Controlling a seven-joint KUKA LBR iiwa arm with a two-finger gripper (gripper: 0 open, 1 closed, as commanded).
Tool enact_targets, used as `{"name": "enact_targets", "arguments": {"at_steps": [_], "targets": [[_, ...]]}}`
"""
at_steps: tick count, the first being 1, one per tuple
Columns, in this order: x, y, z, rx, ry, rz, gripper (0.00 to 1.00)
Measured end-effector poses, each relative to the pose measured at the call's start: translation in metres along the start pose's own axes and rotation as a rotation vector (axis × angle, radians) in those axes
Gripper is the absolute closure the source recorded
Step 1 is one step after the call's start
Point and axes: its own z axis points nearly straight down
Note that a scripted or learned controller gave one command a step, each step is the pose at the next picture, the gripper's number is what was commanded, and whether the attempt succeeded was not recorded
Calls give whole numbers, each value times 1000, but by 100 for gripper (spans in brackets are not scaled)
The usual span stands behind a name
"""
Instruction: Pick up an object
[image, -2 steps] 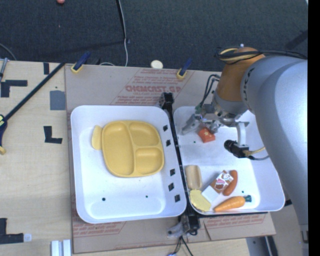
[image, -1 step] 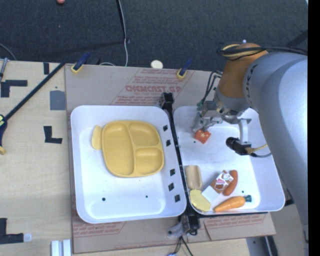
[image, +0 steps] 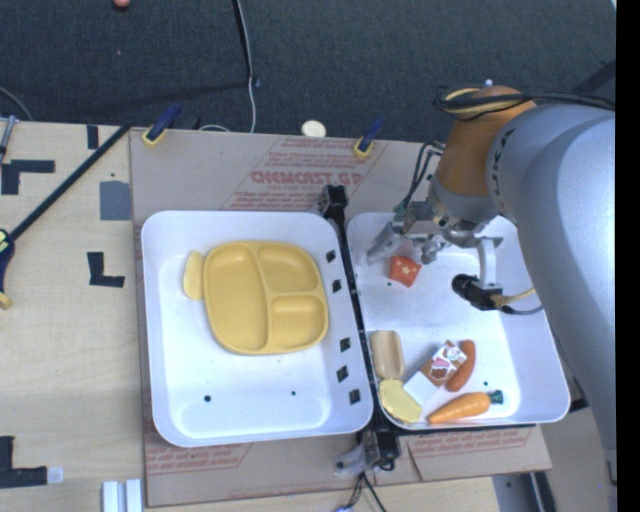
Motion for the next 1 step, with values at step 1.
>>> {"name": "enact_targets", "arguments": {"at_steps": [1], "targets": [[0,0,-10,0,1,-1,100]]}}
